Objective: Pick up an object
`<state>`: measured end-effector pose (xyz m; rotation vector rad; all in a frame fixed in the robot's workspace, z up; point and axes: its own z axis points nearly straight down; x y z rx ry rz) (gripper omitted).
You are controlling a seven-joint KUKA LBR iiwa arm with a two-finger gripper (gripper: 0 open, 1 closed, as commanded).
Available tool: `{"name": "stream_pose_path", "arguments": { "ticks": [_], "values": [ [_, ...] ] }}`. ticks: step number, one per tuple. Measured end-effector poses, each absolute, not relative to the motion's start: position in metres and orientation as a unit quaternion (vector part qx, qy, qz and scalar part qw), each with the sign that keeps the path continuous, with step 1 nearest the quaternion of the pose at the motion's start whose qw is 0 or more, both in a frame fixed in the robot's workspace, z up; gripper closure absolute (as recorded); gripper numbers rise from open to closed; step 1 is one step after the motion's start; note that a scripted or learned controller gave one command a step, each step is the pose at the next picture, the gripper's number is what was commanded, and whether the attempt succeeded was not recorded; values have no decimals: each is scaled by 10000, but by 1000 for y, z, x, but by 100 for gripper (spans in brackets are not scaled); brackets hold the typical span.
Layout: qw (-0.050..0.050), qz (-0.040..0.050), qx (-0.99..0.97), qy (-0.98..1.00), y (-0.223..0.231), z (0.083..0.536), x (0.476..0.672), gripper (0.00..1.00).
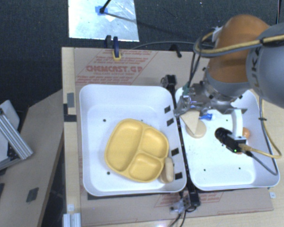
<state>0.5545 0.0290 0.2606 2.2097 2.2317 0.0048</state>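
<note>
Approach step — tool [195,109] low in right bin [227,178] over tan wedge [194,125]; finger state unclear, cannot tell. Next: settle onto the wedge and grip.

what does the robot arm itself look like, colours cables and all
The arm is a bulky rounded grey casing with a broad orange band above the wrist. Yellowish and dark cables loop over the orange section. Below it sits a metallic silver gripper assembly with a small blue detail. A black cylindrical part with a tiny green light trails a yellow cable beside it.
</note>
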Motion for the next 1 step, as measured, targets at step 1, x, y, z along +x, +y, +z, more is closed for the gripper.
{"name": "stream_pose_path", "arguments": {
  "ticks": [1],
  "values": [
    [1, 14, 7038, 7104, 75, 257, 564, 100]
  ]
}}
